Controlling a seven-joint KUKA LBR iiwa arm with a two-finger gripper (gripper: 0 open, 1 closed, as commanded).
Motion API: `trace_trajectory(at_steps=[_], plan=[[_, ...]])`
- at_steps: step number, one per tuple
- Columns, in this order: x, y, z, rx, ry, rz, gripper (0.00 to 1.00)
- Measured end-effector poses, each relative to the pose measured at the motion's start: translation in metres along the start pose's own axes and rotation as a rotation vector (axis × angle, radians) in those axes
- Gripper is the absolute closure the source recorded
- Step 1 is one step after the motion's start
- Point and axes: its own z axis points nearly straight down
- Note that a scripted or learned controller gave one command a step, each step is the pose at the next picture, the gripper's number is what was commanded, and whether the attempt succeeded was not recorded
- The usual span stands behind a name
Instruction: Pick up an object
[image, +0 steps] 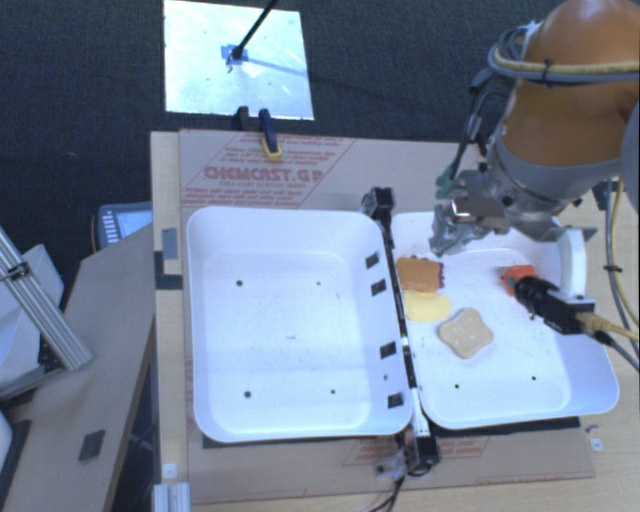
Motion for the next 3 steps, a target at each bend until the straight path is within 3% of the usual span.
trace_trajectory(at_steps=[1,2,3], plan=[[0.077,-0.016,-0.093,-0.001,0.002,0.0,1.0],[0.136,0.015,-0.083,0.009,-0.002,0.003,1.0],[0.198,0.075,-0.137,0.001,0.001,0.004,1.0]])
